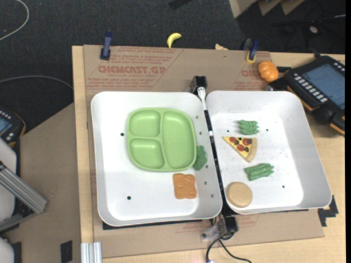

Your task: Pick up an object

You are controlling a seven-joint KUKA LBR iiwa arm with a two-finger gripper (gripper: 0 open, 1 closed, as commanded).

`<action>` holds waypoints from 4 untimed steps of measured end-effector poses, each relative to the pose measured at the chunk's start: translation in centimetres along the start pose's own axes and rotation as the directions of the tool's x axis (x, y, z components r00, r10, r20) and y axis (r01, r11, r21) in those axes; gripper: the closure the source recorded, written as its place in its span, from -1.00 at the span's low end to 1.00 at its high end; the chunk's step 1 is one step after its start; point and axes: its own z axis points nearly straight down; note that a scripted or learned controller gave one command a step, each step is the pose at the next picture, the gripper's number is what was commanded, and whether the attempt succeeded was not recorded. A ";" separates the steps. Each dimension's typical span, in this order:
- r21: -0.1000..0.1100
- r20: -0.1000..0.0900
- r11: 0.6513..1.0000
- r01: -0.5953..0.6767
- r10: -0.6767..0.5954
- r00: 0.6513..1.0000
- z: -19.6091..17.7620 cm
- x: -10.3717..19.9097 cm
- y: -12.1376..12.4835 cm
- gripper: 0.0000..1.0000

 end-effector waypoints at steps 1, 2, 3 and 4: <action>-0.015 0.001 1.000 0.013 -0.012 1.000 -5.3 8.5 -1.8 1.00; 0.005 -0.001 1.000 -0.004 0.004 1.000 4.4 0.3 -1.8 1.00; -0.018 0.007 1.000 0.005 -0.005 1.000 -5.5 -0.6 0.0 1.00; -0.002 -0.001 1.000 0.005 -0.005 1.000 -2.2 2.1 -1.9 1.00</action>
